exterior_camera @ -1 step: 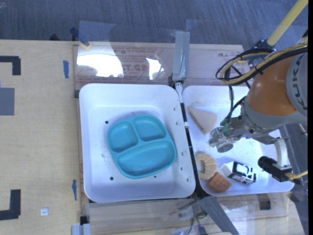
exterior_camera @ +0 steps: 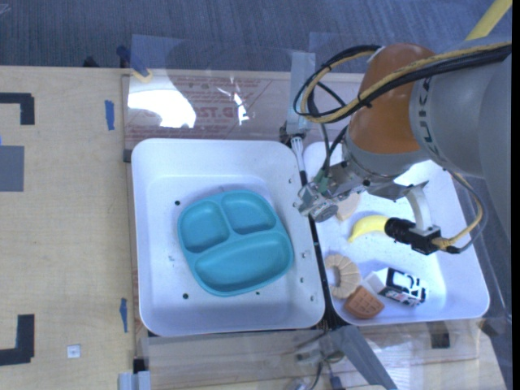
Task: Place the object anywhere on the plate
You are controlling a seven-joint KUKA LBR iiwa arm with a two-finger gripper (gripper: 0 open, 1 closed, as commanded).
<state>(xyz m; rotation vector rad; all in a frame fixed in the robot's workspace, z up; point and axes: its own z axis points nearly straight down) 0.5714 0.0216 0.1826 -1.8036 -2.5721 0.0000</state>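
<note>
Your blue divided plate (exterior_camera: 236, 242) sits in the left bin (exterior_camera: 154, 218). The banana (exterior_camera: 367, 227) lies in the right bin (exterior_camera: 467, 291), beside a waffle-like piece (exterior_camera: 343, 272). The gripper (exterior_camera: 318, 205) hangs over the bins' shared edge; you cannot tell how its jaws stand.

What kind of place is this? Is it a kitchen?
Probably a robot lab, not a kitchen. A grey robot arm reaches over two white bins on a taped workbench, with a blue plate and toy food like a banana.
</note>
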